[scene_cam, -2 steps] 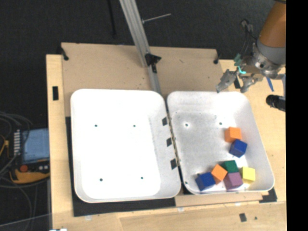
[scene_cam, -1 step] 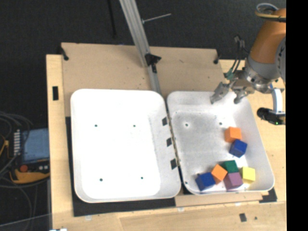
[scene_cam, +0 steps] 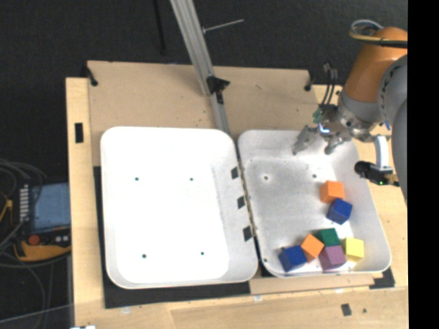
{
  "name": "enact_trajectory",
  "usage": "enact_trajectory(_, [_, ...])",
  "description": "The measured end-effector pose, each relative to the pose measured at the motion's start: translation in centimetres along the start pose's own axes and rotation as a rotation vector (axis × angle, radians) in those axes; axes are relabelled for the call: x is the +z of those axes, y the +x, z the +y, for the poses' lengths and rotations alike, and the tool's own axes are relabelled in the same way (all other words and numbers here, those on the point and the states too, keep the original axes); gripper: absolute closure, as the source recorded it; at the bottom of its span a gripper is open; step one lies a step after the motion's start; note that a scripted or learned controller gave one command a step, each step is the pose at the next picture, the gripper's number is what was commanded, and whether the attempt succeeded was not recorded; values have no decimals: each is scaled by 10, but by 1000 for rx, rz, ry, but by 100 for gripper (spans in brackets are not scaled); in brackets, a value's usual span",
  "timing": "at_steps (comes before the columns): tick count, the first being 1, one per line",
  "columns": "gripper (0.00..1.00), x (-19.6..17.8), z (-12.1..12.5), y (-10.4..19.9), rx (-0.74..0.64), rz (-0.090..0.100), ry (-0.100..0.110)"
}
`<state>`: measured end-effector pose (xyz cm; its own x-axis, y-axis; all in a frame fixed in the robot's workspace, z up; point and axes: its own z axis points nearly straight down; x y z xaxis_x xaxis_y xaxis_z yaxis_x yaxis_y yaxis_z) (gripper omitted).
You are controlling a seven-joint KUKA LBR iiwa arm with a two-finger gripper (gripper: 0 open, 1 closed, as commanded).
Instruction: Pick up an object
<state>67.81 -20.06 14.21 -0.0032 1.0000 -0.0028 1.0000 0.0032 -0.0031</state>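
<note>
Gripper (scene_cam: 317, 142) open, fingers (scene_cam: 302, 143) spread w/ nothing between them, hanging over far right corner of right bin (scene_cam: 274, 146). Arm (scene_cam: 367, 74) just behind it, grey w/ orange band, coming in from right.

All blocks nearer the camera than gripper, none touching it. Closest: orange block (scene_cam: 333, 190), below and slightly right of gripper, w/ blue block (scene_cam: 339, 212) just beside it on near side, approx touching. Further down, well apart from gripper, cluster along near wall: green block (scene_cam: 330, 236), second orange block (scene_cam: 312, 245), second blue block (scene_cam: 293, 258), purple block (scene_cam: 333, 257), yellow block (scene_cam: 354, 248), all packed close together.

Left bin (scene_cam: 168, 204) well left of gripper, past the shared edge. Metal pole (scene_cam: 199, 53) up-left of gripper, slanting across the bench (scene_cam: 151, 94).
</note>
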Motion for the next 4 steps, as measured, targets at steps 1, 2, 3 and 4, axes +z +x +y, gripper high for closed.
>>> enact_trajectory(1, [0, 47, 0, -1, -2, 0, 0])
enact_trajectory(2, [100, 31, 2, -3, -6, -6, -9])
enact_trajectory(3, [100, -13, 0, -5, 2, 1, -8])
enact_trajectory(4, [100, -79, -1, -8, 3, 0, -13])
